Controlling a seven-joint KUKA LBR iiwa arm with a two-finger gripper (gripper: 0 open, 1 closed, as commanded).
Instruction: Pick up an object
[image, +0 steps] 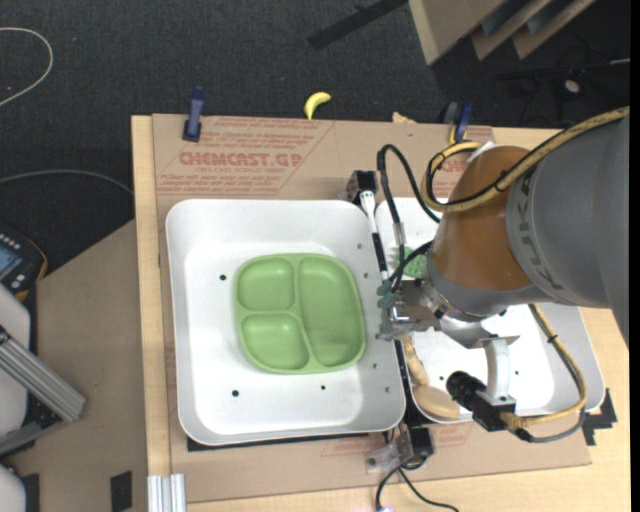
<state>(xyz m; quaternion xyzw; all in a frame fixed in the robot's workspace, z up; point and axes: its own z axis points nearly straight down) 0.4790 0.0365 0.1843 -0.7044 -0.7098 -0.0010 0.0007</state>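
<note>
Two shallow white bins sit side by side on a brown bench top (250, 150) printed with red lettering. The left bin (200, 390) lies fully open to view and holds a green divided plate (300, 312), flat on the bin floor near the middle, with three compartments, all of them bare. The right bin (545, 375) is largely covered by the arm (530, 225), whose grey body and orange band fill the upper right and hide most of that bin's floor. The gripper (405, 305) hangs low over the seam between the two bins, just beside the plate's right edge; it is packed among cables and dark fittings, and whether it is released or clenched on anything cannot be told from this angle. A bit of green (412, 262) peeks out just above it, too hidden by the wrist to identify. Below the gripper, at the near left corner of the right bin, a tan rounded object (432, 398) like a wooden spoon lies partly cut off by a black fitting (475, 392) on the arm. A yellow banana-like shape (317, 102) rests on the dark floor beyond the bench's far edge, and a blue clamp (193, 115) grips the far left corner.
</note>
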